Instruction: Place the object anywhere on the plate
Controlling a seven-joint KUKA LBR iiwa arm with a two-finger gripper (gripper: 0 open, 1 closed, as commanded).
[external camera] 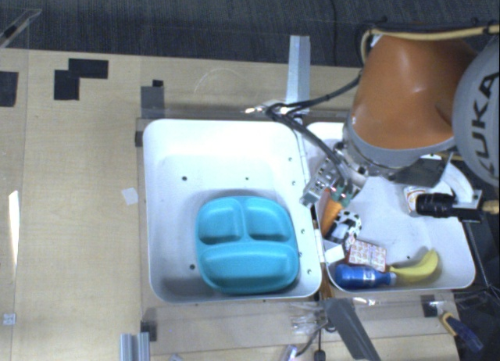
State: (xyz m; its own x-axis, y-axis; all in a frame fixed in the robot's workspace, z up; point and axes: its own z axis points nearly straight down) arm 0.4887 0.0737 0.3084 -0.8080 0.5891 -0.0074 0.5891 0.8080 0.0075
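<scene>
Here the blue plate (247,243) sits in the left bin (168,195).

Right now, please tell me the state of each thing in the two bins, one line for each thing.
blue plate: lies flat in the left bin, right way up, nothing on its compartments.
banana: lies on its side in the right bin.
blue bottle: lies on its side beside the banana.
patterned packet: lies flat, against the bottle.
gripper: low over the right bin's left part.
</scene>
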